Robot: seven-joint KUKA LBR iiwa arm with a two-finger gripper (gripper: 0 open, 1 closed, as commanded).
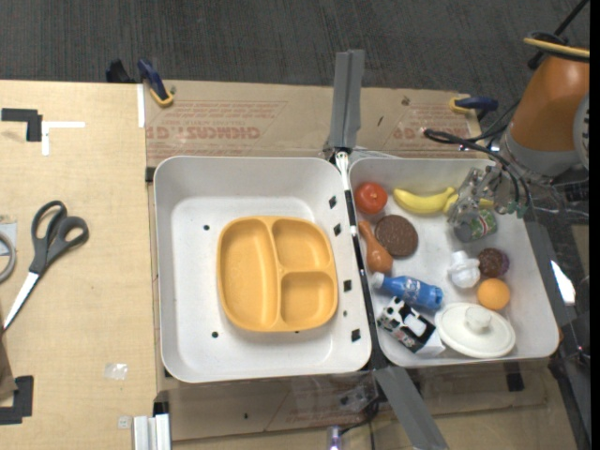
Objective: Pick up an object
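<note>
A grey two-finger gripper (pixel 476 216) sits at two o'clock in the right shallow white bin (pixel 539 251), beside a yellow banana (pixel 424 199); its finger state cannot be told.

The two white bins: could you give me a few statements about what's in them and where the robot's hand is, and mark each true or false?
1. The yellow divided tray lies in the left bin. True.
2. The banana lies in the left bin. False: it lies in the right bin, near the far wall.
3. The hand is over the right bin's far right part. True.
4. The scissors lie inside the right bin. False: they lie on the wooden bench, left of both bins.
5. The tomato sits beside the orange. False: the tomato is at the right bin's far left, the orange near its right side.
</note>
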